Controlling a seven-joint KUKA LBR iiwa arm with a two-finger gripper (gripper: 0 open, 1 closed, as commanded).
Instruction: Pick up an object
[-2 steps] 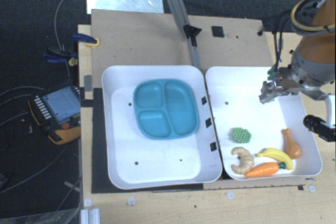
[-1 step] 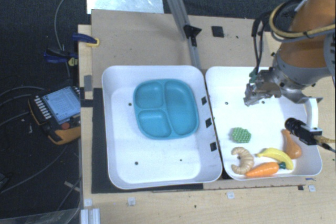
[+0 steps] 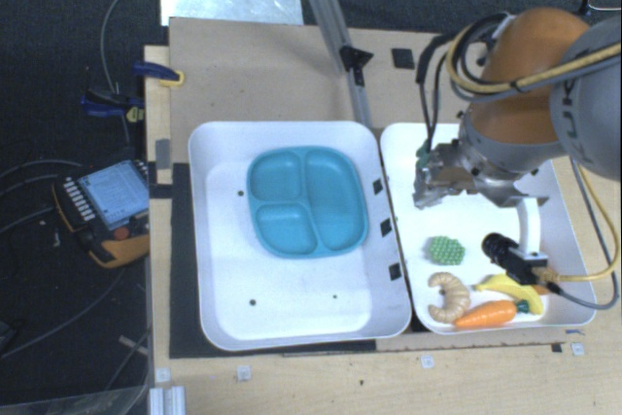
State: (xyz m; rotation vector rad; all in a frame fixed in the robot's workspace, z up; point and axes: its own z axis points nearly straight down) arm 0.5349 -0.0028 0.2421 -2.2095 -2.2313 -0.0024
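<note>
Glossy blue plastic plate (image 3: 307, 201), smooth white plastic bins (image 3: 219, 209), matt brown cardboard bench (image 3: 253, 63).

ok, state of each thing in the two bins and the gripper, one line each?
Blue divided plastic plate: flat in left white bin, compartments bare.
Green bumpy ball: loose in right white bin.
Beige curved croissant-like piece: lying beside the carrot.
Orange toy carrot: on its side, near front wall.
Yellow toy banana: lying behind the carrot.
Gripper: above right bin, holding nothing visible.

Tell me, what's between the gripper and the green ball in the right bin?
Nothing: the camera view shows bare white bin floor between the gripper and the green ball, which lies just below it.
</note>
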